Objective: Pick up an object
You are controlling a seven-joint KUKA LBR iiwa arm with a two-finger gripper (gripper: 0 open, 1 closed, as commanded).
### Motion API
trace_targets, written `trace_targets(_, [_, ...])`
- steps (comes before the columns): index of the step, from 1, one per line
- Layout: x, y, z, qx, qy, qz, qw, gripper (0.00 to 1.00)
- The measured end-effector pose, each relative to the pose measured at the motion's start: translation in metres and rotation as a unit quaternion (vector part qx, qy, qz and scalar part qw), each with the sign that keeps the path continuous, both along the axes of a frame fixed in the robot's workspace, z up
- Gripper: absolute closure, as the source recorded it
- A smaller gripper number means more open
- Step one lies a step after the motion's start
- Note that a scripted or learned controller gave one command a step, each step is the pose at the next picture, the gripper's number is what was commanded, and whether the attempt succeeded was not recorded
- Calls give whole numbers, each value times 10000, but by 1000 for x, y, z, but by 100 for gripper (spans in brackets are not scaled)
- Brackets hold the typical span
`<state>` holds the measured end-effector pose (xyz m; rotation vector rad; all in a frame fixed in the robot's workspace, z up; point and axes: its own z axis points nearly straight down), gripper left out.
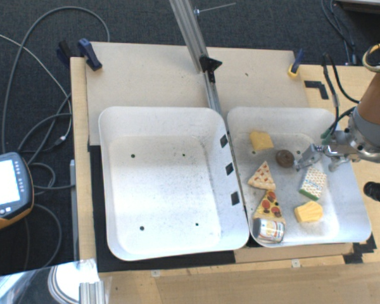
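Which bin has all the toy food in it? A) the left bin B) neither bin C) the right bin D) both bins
C: the pizza slices, yellow blocks, brown round thing and can all lie in the right bin, under the arm's gripper.

Robotics lab: clamped bench point(145, 75) w/ two white bins point(114, 122), cables point(38, 56), teach pendant point(6, 189).

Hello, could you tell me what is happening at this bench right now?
The arm reaches in from the right, its gripper low over the right bin, close above a speckled white packet. Nothing is visibly held. Around it lie a brown disc, two pizza slices, two yellow blocks and a can.
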<state>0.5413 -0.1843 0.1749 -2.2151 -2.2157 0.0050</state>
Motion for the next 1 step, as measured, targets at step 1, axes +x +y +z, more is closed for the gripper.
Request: trace_targets(1, [0, 1, -43, -1, -6, -1, 10000, 0])
